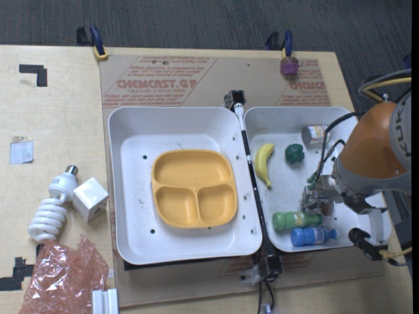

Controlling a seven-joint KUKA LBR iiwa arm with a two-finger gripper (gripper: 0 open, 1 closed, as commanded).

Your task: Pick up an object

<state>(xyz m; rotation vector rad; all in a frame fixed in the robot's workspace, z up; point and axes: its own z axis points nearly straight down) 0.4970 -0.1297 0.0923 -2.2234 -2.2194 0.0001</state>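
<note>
Hovering above the green bottle (296, 220), the pincer (317, 200) is blurred; fingers indistinct.

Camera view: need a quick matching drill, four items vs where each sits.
Items:
1. divided yellow tray
2. banana
3. blue bottle
4. spiral light bulb

Places:
A. right bin, left side by the divider
B. bench, outside the bins on the left
C. middle of the left bin
D. right bin, near front edge

Pairs: 1-C, 2-A, 3-D, 4-B
</note>
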